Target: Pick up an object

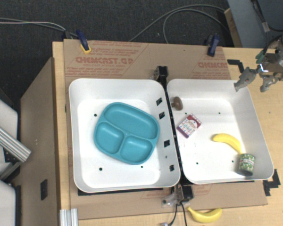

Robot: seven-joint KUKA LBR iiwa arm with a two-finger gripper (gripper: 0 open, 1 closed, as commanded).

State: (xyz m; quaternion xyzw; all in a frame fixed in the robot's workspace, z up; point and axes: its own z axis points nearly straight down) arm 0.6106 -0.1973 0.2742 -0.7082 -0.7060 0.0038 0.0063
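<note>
From my feed I see the bench [132, 55] topped with a brown cardboard sheet printed in red lettering, pinned at its far edge by a blue-and-yellow clamp [83, 41] and a blue clamp [212, 44]. Two shallow white bins sit on it side by side, their inner walls touching along a line of black clips. The left bin [80, 126] carries a teal divided plate [126, 133], three compartments up, lying roughly in the middle. The right bin [217, 98] holds the pickable things: a small brown object [177, 103] near its far left corner, a flat snack packet [188, 125] just toward me from it, a banana [228, 141] right of centre, and a small green-labelled can [245, 163] just beside the banana's near end, by the near right corner. A second banana [205, 214] lies outside the bins at the bench's near edge.

The tool [255, 79] hangs above the far right corner of the right bin, fingers spread apart with nothing between them, well apart from every object.

Beyond the bench the floor is dark carpet [132, 8] with grey cables [188, 13] looping across it. Aluminium framing [7, 138] stands at the left.
</note>
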